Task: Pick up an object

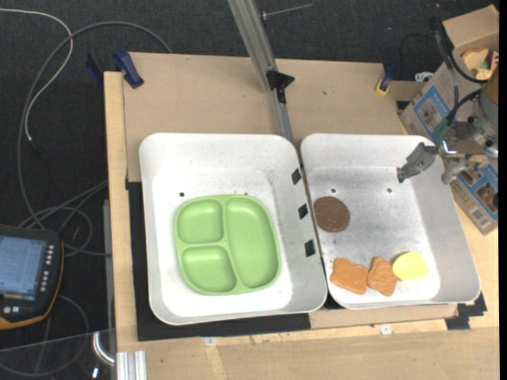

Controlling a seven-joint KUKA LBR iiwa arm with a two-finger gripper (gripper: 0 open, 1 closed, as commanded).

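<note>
In the right bin [444, 212] a brown round patty [331, 213] lies near the left wall. Along the front wall sit two orange-brown pieces [348, 275] [382, 276] and a yellow piece [409, 266], close together. My gripper [432, 169] hangs over the bin's far right corner, well away from all of them. It is open, its two fingers spread with nothing between them.
The left bin [158, 172] holds a green divided plate [228, 244]. A metal pole [257, 38] slants in over the back of the bench. Cardboard boxes [467, 38] and cables crowd the right edge beside the arm. A tablet [24, 267] lies on the floor at left.
</note>
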